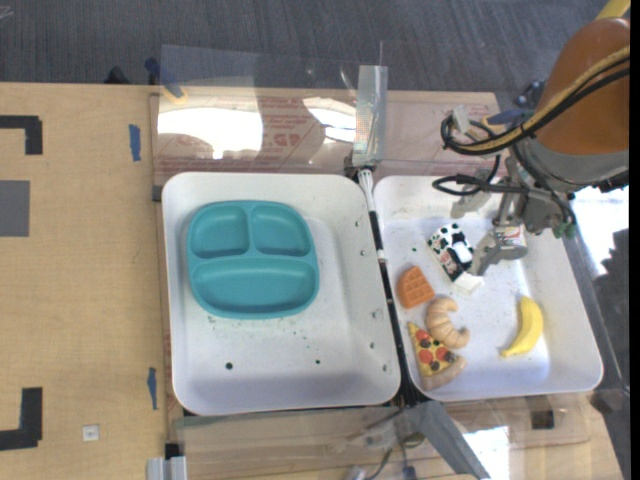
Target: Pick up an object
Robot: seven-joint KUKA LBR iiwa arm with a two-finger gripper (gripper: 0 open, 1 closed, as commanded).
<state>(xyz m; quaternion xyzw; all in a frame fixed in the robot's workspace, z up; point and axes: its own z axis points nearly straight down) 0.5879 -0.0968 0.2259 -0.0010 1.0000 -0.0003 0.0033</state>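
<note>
1. Teal plastic marks the far left of the work area: a divided plate (253, 258) lies flat in the left bin (200, 368), well apart from the arm.
2. Across the divider, the right bin (570, 368) holds all the candidate objects. An orange wedge-shaped toy (414, 286) sits nearest the divider, with a croissant (445, 321) just below it and a pizza slice (436, 352) touching the croissant's lower end.
3. Further right, a black-and-white toy cow (452, 247) lies in the upper middle of the bin, with a small white piece (468, 284) just beside it.
4. The gripper (497, 251) hangs low over the bin, just right of the cow. Its fingers (486, 260) appear spread apart, and nothing sits between them, so I judge nothing is grasped.
5. A banana (525, 326) lies alone toward the bin's right side, below the gripper and apart from it.
6. Progress, as I judge it: the approach is made, but the pick itself is not yet done. Closing on an object, likely the cow as the nearest, and lifting it clear remain.
</note>
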